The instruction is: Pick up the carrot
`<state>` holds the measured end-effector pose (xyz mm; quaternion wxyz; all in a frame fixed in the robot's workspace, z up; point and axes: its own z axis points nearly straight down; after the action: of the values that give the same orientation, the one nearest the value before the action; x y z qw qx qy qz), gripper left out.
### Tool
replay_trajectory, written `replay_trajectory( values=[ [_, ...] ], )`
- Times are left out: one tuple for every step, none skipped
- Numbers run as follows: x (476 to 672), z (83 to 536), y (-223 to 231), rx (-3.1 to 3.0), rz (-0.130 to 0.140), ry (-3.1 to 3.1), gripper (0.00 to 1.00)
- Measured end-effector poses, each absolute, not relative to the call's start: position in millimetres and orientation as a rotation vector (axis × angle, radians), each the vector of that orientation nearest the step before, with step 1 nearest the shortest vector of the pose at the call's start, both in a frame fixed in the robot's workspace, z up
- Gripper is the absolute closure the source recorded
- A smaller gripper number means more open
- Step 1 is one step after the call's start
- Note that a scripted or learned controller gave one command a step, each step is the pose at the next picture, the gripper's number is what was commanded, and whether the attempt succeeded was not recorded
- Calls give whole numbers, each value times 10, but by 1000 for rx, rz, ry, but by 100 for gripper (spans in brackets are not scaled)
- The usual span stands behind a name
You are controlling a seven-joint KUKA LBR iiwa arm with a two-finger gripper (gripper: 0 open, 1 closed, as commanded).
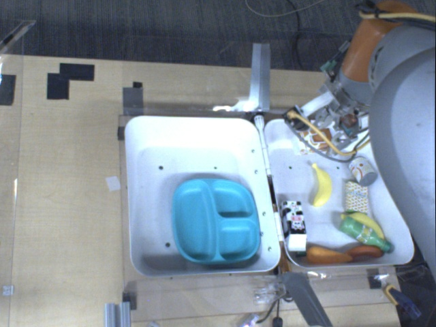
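We judge the task barely begun: the carrot [325, 254] lies untouched on the floor of the right bin [403, 254], along its near wall, w/ a reddish-brown piece [366, 252] touching its right end. The gripper [325, 129] hangs over the far end of that bin, well apart from the carrot; can't tell if the claw is open or closed, too much wiring & clutter there. Left to do, as we see it: travel to the near wall, descend, grasp, lift.

Count, right bin: 1 carrot, 1 banana [321, 186], 1 green bottle [364, 229], 1 black & white carton [293, 224], 1 patterned packet [355, 197], 1 small grey can [363, 172]. Left bin [146, 145]: 1 blue divided tray [214, 219]. Bins: 2.
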<state>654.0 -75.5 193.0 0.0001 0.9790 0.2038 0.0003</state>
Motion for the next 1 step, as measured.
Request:
replay_trajectory(
  values=[
    [6596, 1854, -699, 3120, 5, 382, 100]
  ],
)
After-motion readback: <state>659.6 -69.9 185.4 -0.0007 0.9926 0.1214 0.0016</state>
